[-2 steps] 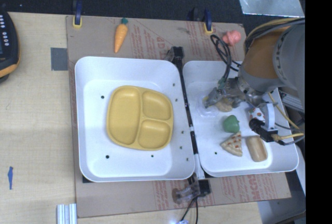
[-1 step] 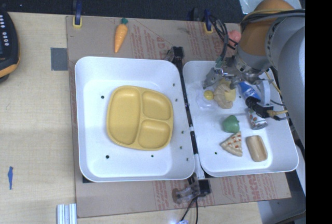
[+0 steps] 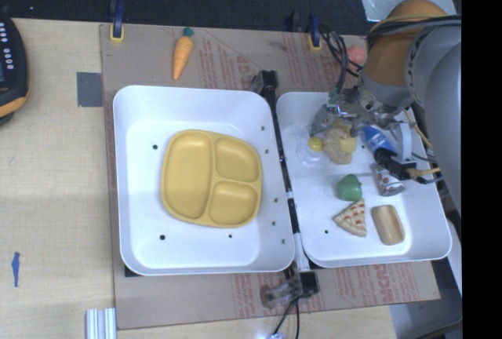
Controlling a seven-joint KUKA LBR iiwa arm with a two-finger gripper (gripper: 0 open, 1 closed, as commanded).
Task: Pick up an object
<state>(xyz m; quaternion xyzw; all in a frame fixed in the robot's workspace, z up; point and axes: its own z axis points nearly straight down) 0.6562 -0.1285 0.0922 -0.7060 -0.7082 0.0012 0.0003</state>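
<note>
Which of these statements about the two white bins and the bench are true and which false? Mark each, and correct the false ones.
1. The yellow divided plate lies in the left bin. True.
2. The toy carrot lies in the right bin. False: it lies on the bench behind the left bin.
3. The pizza slice lies beside the bread roll. True.
4. The green object rests on the plate. False: it sits in the right bin.

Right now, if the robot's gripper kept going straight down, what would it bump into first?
Probably the lumpy beige food item in the right white bin; the gripper sits directly above it, though depth is unclear.
</note>
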